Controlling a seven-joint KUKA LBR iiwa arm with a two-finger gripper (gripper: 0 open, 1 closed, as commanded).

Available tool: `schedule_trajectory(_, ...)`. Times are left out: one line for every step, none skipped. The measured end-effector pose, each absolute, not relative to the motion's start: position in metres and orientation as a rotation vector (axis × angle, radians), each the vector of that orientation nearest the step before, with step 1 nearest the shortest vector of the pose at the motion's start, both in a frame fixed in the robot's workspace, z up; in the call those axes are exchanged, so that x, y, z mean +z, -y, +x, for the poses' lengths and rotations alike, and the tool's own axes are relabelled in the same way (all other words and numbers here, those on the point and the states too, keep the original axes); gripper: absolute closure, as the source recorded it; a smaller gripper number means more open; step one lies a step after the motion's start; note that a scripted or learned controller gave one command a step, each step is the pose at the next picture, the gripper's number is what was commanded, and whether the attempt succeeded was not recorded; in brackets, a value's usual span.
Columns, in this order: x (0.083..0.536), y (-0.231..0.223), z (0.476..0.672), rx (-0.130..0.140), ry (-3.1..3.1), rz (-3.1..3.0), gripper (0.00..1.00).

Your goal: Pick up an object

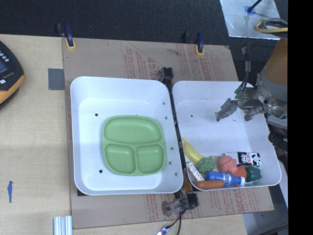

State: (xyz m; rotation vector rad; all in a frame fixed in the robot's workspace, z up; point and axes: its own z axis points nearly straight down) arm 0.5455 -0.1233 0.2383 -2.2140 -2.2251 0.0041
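Camera view: gripper hovers over bare floor of the right bin, fingers spread, nothing between them. Toy pile sits in that bin's near corner, at about 6 o'clock from the jaws, well apart. Banana long axis runs 11-to-5. Green plate in left bin.

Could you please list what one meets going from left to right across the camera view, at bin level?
Left bin → green divided plate → right bin → banana → hand.
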Motion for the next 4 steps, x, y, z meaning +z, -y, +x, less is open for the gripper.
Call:
schedule_trajectory(0.191,0.041,0.482,0.006,2.225,-2.211,0.0)
schedule_trajectory(0.114,0.103,0.492,0.003,2.225,-2.216,0.0)
schedule_trajectory(0.139,0.193,0.553,0.003,2.224,-2.219,0.0)
schedule_trajectory(0.092,0.177,0.656,0.003,2.225,-2.215,0.0)
